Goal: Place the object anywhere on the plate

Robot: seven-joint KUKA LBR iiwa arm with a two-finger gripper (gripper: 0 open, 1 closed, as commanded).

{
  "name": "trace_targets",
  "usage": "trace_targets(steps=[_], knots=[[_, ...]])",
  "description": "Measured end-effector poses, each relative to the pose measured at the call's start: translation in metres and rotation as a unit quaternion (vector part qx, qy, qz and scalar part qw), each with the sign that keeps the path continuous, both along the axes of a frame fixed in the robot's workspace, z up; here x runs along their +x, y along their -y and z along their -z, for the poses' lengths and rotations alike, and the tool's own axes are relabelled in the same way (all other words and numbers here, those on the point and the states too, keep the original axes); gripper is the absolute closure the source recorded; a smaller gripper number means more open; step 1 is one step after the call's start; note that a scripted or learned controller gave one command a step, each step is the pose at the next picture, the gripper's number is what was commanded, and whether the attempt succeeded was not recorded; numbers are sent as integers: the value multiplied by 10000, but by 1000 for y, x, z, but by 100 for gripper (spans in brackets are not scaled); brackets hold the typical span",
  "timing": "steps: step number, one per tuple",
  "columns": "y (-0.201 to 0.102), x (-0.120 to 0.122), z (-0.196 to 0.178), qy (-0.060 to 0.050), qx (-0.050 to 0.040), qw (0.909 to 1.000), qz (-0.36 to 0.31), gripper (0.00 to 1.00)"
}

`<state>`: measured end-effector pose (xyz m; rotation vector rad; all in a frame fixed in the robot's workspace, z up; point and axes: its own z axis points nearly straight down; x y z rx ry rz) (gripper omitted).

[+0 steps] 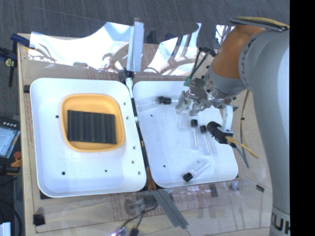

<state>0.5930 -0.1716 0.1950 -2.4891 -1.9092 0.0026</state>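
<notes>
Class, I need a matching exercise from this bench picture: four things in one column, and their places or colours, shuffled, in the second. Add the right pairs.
Things:
1. yellow plate
2. gripper
3. orange band
4. clear vial with a black cap

Places or colours:
A. near the front edge of the right bin
B. in the left bin, with a dark ridged centre
C. on the arm above the wrist
D. over the upper part of the right bin

Pairs: 1-B, 2-D, 3-C, 4-A
</notes>
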Motion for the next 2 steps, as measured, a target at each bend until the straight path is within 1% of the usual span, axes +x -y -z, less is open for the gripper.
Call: trace_targets(steps=[1,2], knots=[[0,0,0,1,0,10000,0,0],[5,63,-66,18,-12,9996,-266,0]])
